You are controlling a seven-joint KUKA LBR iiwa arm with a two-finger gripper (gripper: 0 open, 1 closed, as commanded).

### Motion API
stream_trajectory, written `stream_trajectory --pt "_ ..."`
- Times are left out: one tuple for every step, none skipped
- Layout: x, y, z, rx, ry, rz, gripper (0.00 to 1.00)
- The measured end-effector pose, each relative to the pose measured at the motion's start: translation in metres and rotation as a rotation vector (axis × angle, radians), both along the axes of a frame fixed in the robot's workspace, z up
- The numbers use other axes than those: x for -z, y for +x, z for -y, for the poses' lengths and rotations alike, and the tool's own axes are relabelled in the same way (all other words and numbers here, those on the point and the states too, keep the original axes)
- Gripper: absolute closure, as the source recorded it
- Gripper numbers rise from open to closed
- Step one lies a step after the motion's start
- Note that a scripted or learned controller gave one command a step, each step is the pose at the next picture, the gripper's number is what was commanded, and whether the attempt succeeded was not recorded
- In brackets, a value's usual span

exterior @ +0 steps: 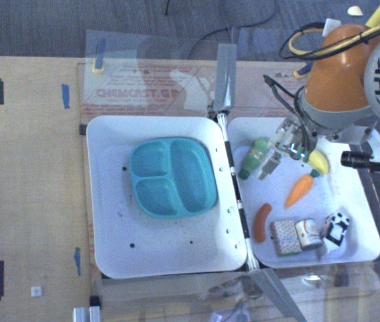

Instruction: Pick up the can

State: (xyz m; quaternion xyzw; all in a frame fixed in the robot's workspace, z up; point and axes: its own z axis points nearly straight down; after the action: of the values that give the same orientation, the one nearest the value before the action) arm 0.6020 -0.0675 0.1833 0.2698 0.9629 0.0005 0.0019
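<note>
Two white bins [109,247] on a tan bench [29,200] over grey carpet [76,5]

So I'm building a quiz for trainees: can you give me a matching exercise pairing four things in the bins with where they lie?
Things:
1. blue divided plate
2. carrot
3. sausage
4. green bottle

Places:
A. right bin, near its front left corner
B. left bin
C. right bin, by the divider, toward the back
D. middle of the right bin

Pairs: 1-B, 2-D, 3-A, 4-C
</note>
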Motion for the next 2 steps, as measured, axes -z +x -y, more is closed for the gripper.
stream_trajectory --pt "0.084 -0.049 0.056 -0.006 0.001 -0.003 0.00" --pt "-0.079 -0.025 0.109 -0.060 -0.001 0.000 0.00"
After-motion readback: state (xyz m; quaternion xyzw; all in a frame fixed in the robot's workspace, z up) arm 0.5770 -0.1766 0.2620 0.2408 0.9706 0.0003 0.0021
